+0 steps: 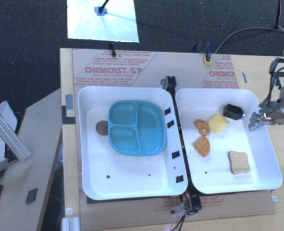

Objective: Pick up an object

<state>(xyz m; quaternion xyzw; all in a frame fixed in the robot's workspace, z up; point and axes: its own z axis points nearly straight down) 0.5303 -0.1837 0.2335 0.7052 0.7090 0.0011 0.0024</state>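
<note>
The right bin [264, 143] holds several small items: a black block [232, 111] at the back, a yellow rounded piece [218, 123], a pretzel [202, 126], an orange wedge [202, 146] and a tan bread slice [239, 162]. My gripper [258, 120] hangs over the right rim of this bin, to the right of the black block and apart from every item. Nothing is seen held in it.
The left bin [91, 177] carries a blue divided plate [135, 128] and a small brown disc [102, 127] beside it. A black divider with clips [176, 138] runs between the bins. Cables [238, 35] lie at the back right.
</note>
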